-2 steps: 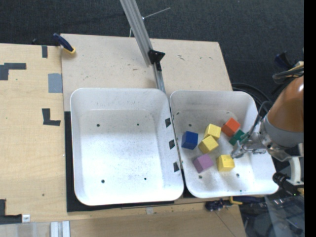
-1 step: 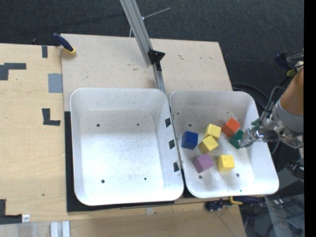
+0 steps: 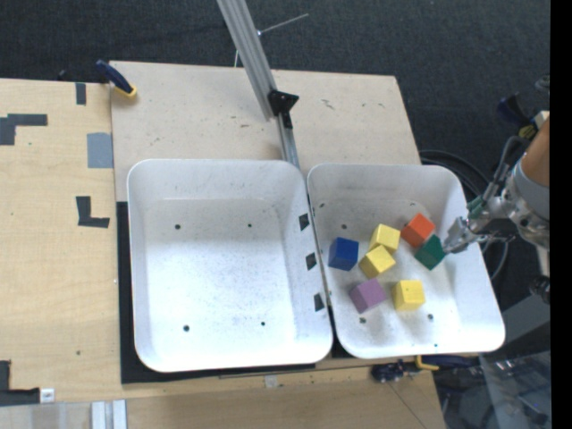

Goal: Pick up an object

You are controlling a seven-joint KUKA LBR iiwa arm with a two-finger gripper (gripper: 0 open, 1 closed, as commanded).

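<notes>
Seven blocks cluster in the right bin, left of the gripper at its rim, the nearest perhaps touching it; the left bin lies beyond.

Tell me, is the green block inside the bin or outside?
Inside. The green block lies in the right bin, near its right wall, beside the orange block.

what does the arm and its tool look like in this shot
At the right edge, the arm shows a grey link with an orange band above the wrist. Thin dark cables run alongside it. The tool is a small metallic grey assembly with greenish touches, tapering to slim fingers at the right bin's rim.
</notes>
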